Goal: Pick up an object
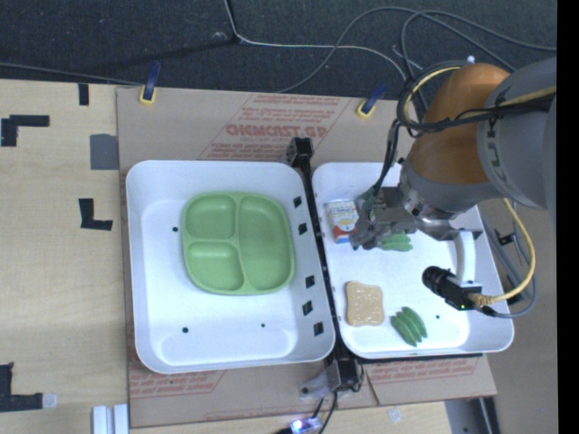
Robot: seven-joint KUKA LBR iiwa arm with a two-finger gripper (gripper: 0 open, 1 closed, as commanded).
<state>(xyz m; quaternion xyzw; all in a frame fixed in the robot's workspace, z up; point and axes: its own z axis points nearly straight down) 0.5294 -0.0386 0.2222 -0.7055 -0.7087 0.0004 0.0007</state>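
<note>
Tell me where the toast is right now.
The toast lies in the right bin, near its front-left corner, just left of the green pea pod and below the gripper.

In the left bin (145,269) a divided plate (239,242) lies near its middle, while the right bin (493,333) holds a carton (341,219) at its left side behind a toast slice (365,304), with a pea pod (409,325) just right of the toast.
</note>
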